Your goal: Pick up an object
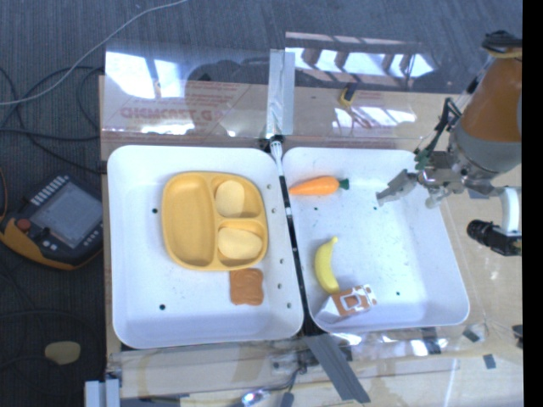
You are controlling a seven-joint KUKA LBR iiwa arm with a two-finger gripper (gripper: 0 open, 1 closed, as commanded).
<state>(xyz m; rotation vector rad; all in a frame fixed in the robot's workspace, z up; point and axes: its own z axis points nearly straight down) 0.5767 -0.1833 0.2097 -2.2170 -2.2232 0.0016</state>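
Note:
In the right bin [441, 261] an orange carrot [316, 186] lies near the far left corner. A yellow banana [326, 264] lies toward the front left, with a small orange-and-white toy [353, 300] just in front of it. My gripper [413, 195] hangs over the bin's far right part, open, with nothing between its fingers. One finger [391, 192] points left toward the carrot, still well apart from it. The left bin [136, 312] holds a yellow divided tray [188, 220] carrying two pale food pieces, and a brown biscuit-like piece [247, 287] lies in front of the tray.
A raised divider [291, 244] separates the two bins. Clear panels [280, 100] stand behind them. A teach pendant [55, 219] and cables lie on the floor at the left. The arm's grey and orange body [496, 113] stands over the bench's right edge.

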